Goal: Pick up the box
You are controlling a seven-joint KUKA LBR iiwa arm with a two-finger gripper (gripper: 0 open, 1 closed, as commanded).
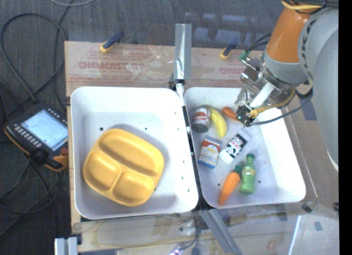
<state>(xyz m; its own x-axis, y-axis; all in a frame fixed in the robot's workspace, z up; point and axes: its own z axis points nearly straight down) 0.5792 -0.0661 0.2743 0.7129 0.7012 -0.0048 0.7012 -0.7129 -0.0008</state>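
Crowded right bin (286, 182): the box (209, 153) sits hemmed in, a can (202, 117) and banana (219, 122) toward the far edge, a cow-print carton (234, 148) beside it, a carrot (229, 187) and green bottle (248, 174) toward the near edge; open floor lies along the bin's right side, and only the divider wall flanks the box's left

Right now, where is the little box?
The box lies in the right bin, near its left wall, below the can and left of the cow-print carton.

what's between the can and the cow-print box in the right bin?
In the camera view, the banana lies between the can and the cow-print box, nearer the can, in the right bin.
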